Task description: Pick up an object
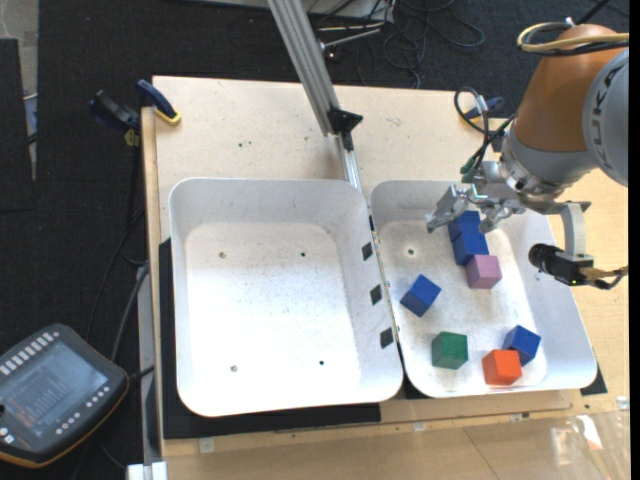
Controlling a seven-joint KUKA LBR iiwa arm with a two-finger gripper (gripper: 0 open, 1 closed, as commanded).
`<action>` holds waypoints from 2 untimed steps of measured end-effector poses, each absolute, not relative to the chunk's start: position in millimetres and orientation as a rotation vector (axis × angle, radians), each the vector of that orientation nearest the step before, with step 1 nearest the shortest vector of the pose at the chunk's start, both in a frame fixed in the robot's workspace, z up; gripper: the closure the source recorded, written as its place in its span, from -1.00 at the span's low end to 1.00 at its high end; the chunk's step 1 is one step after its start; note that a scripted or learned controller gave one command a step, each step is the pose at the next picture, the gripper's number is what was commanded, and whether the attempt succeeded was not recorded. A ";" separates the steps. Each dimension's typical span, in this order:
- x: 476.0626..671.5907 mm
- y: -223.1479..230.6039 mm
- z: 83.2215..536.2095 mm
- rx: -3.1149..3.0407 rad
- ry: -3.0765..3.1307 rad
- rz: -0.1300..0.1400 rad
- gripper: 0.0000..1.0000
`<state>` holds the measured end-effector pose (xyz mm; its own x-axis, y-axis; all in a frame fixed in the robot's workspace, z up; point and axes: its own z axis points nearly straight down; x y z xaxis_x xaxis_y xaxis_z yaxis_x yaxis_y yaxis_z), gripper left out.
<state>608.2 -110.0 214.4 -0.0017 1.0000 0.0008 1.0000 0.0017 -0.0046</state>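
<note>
Camera view: the gripper [470, 208] hangs over the upper part of the right bin [575, 333], the arm [570, 98] reaching in from the right. Directly under it sits a blue block [468, 243], the likeliest target. Grey finger parts splay out at the top of the block, one toward the left bin [190, 268], but I cannot tell whether the fingers are wide, narrow, or closed on the block; the wrist hides the tips.

The blue block looks elongated, its long axis running from the gripper down and slightly right toward the purple cube [484, 270], which touches its lower end. It seems to lie flat on the bin floor, though a slight lift cannot be ruled out.

Risks, as I judge them: the purple cube crowds the block's lower end, so a closing finger could catch it and shove both pieces instead of seating cleanly. If the fingers close along the long axis, not across the narrow sides, the block may twist or slip out. A grip near the top end alone could let it swing and drop on lifting.

Farther from the gripper lie another blue cube [421, 295], a green cube [450, 350], an orange cube [502, 367] and a small blue cube [522, 343], all well apart from the block.
</note>
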 end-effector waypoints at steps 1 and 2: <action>608.6 -110.3 216.7 -2.220 -2.221 0.001 -1.00; 604.9 -114.7 153.9 -2.220 -2.217 0.007 -1.00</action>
<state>604.9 -114.7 153.9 0.0013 1.0000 0.0001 1.0000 -0.0013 -0.0061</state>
